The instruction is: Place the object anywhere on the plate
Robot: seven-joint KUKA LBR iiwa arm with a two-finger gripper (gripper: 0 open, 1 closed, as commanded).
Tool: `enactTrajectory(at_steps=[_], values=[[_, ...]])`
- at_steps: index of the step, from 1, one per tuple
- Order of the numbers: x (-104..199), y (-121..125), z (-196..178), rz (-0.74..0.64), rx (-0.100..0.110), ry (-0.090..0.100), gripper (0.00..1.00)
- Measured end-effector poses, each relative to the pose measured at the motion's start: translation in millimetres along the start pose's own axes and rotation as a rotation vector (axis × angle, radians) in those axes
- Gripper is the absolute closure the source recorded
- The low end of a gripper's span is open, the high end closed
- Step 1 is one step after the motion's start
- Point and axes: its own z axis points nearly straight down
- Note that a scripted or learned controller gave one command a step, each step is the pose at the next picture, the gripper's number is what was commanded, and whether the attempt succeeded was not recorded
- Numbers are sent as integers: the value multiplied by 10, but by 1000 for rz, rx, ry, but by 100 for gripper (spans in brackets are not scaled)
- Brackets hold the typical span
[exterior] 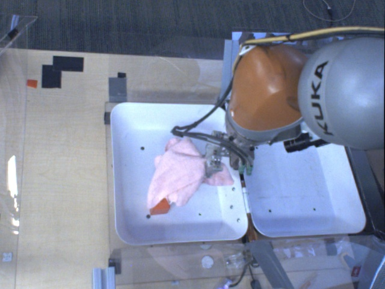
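Camera view: hand point(213, 164) seemingly touching pink cloth point(178, 176).

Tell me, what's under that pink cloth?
An orange thing pokes out from under the pink cloth's lower edge, lying on the left bin's floor. The cloth covers the rest of it, so its shape and anything else beneath stay hidden.

Light wooden bench point(60, 179) against dark grey carpet floor point(150, 8).
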Motion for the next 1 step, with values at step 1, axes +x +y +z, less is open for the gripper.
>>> enactTrajectory(at_steps=[1], values=[[-2,-1,-5,1,0,-1,0]])
